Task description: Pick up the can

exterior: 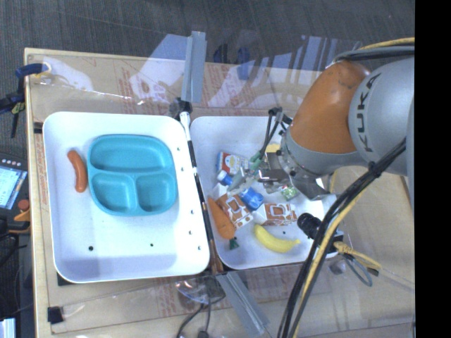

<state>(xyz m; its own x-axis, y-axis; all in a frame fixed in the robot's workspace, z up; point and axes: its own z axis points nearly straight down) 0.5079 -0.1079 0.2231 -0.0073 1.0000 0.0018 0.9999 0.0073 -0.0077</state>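
On your left, the left bin (63, 252) holds a turquoise divided tray (132, 173), and a toy sausage (77, 170) lies just beside that tray's left edge on the bin floor. Move across the rim and you reach the right bin (211, 136), which is crowded: a carrot (223, 220) along its left wall, a red and white carton (230, 163) near the top, a small blue block (252, 198) in the middle, two brown patterned packets (238, 211) below it, and a banana (275, 239) near the front edge. The gripper (271, 171) is down among this clutter, under the orange band of the arm (331, 115). You cannot tell how its jaws stand. The can cannot be picked out in the pile.
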